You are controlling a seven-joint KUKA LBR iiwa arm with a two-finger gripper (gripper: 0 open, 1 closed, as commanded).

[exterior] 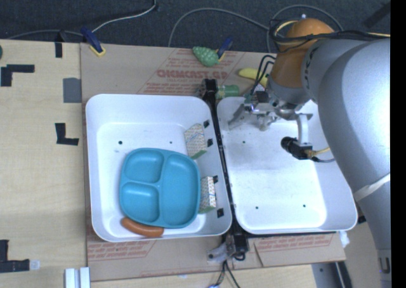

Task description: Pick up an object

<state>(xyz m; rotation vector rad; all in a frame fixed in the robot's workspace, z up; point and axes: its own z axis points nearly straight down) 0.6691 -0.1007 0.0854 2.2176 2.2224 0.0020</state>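
Red print reading "CHEMCAST" (the smaller lines beneath are too blurred) stands on the cardboard sheet [158, 65].

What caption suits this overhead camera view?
Robot arm reaches over the right bin; the left bin holds a blue plate.

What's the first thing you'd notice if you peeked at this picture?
The big blue plate with three sections, lying in the left bin, jumps out first, with an orange sausage-shaped thing by its near edge. Next comes the huge grey arm with its orange band, reaching over the right bin.
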